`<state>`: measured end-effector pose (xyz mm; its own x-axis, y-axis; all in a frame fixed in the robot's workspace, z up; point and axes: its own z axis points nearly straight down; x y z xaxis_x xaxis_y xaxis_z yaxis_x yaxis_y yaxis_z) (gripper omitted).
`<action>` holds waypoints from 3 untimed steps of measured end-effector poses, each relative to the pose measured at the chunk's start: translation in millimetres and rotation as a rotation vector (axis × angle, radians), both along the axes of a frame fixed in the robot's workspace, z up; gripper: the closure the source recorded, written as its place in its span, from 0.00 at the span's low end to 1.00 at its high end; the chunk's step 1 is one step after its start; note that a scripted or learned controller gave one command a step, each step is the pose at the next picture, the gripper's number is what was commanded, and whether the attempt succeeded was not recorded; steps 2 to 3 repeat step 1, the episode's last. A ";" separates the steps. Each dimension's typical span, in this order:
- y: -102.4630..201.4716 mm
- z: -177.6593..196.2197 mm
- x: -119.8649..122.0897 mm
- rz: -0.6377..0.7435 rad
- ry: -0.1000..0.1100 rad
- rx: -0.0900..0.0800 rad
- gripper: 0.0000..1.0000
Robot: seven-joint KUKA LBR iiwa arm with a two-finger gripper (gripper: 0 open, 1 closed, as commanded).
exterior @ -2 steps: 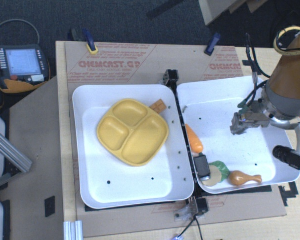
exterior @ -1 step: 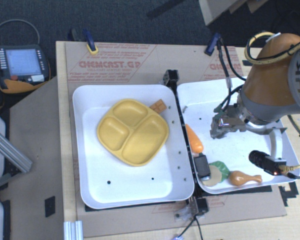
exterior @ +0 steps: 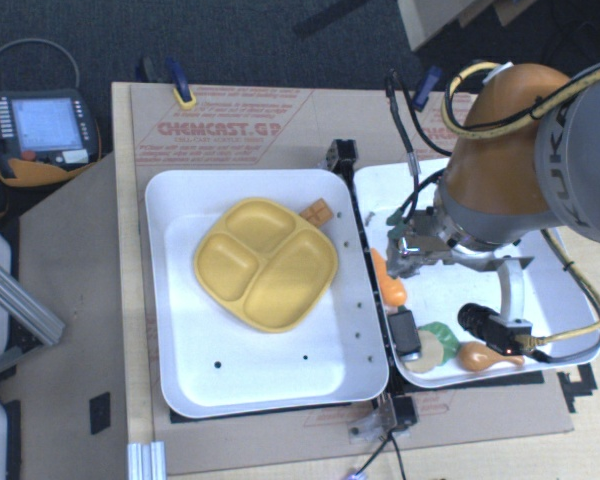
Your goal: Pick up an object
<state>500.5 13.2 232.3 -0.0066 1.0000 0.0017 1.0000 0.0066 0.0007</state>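
The arm hangs low over the right bin (exterior: 570, 268), placing the gripper (exterior: 408, 251) near the orange carrot-like object (exterior: 388, 280) at its left wall, presumably to reach it; finger state cannot be told

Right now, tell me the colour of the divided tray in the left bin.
Yellow. The divided tray shows plainly in the camera view.

You see a yellow divided plate (exterior: 267, 263) lying flat in the left bin (exterior: 170, 268), a small wooden block (exterior: 317, 211) touching its far edge.
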 end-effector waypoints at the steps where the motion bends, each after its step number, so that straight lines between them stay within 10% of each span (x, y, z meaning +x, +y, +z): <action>1: 63.9 -5.1 -5.1 0.001 0.003 0.001 1.00; 3: 63.9 -5.1 -5.1 0.001 0.003 0.001 1.00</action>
